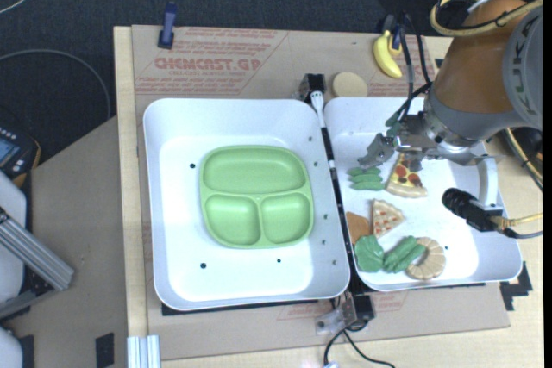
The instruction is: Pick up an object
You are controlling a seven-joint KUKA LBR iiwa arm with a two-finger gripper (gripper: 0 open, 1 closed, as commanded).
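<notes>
My gripper (392,152) hangs over the upper middle of the right bin (492,258), its grey fingers spread open with nothing between them. Just below it lies a pizza slice with red dots (406,182), and a small green leafy piece (366,179) lies to the left of that. Further toward the front are a second yellow-orange wedge (385,216), a brown piece (356,227), two green pieces (369,252) (403,252) and a round cookie (428,261).
The left bin (168,185) holds a green divided plate (255,194). On the board behind the bins lie a banana (388,54), a tan disc (349,84) and a blue object (166,26). The arm covers the right bin's back right corner.
</notes>
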